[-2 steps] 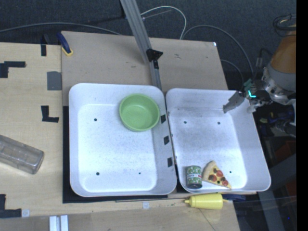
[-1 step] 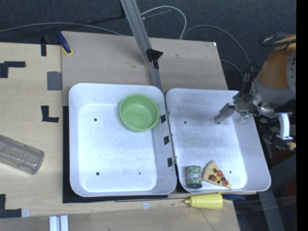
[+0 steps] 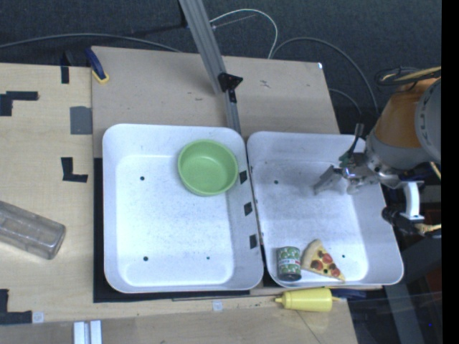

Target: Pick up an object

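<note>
My gripper [image 3: 337, 185] hangs over the right part of the right bin [image 3: 287, 156], open, with nothing between its fingers. Near that bin's front edge lie a small green can [image 3: 288, 261] and, touching its right side, a toy pizza slice [image 3: 323, 260]; both are well in front of the gripper. A green bowl [image 3: 208, 167] sits upright at the back right of the left bin [image 3: 143, 228]. A yellow squeeze bottle [image 3: 310, 300] lies on the bench just outside the right bin's front rim.
A clear plastic cylinder [image 3: 29, 229] lies on the bench at the far left. A slanted grey metal pole [image 3: 208, 41] comes down to the back of the ridge between the bins. Cables run behind the bench.
</note>
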Tool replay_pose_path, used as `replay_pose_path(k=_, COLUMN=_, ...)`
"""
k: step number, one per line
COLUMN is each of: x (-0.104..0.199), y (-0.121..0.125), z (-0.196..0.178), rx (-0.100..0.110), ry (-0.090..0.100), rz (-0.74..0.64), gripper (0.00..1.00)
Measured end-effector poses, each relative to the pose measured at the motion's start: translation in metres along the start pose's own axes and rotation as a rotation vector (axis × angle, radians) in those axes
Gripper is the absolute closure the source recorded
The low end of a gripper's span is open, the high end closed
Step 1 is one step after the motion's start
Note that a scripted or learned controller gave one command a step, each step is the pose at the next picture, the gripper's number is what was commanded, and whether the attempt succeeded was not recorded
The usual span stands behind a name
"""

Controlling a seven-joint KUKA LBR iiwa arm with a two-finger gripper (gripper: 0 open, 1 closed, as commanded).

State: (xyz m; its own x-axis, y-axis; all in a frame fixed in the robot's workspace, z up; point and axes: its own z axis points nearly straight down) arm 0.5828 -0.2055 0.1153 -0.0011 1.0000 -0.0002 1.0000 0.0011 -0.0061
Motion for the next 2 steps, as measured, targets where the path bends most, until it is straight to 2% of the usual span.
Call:
replay_pose_path(k=1, x=0.001, y=0.001, z=0.027, rx=-0.006, ry=-0.002, rz=-0.001, gripper=0.0)
replay_pose_path(k=2, x=0.001, y=0.001, z=0.016, rx=-0.006, ry=-0.001, rz=-0.003, gripper=1.0)
